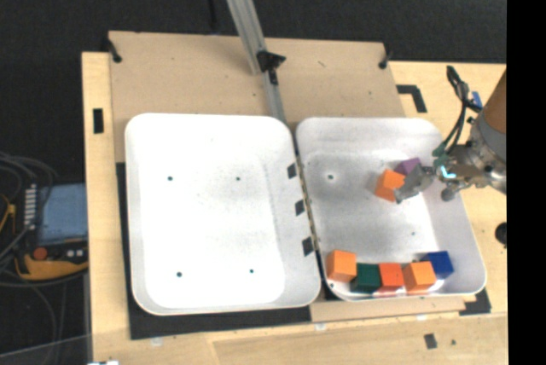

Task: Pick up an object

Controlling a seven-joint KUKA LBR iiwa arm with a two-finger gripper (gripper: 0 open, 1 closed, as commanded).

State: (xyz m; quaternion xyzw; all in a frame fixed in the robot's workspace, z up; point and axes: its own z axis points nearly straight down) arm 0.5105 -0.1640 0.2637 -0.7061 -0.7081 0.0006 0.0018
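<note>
Lying across the frame's middle, two white bins side by side on a wooden bench (213, 73). Showing bare white with a few dark dots, the left bin (213, 210). Holding coloured blocks, the right bin (358, 167): along its lower edge, sitting in a row, an orange block (343, 264), a green block (368, 277), two more orange ones and a blue block (439, 263). Reaching in at centre right, the gripper (408, 187), pinching an orange cube (391, 184) just beside a purple block (410, 166).
</note>
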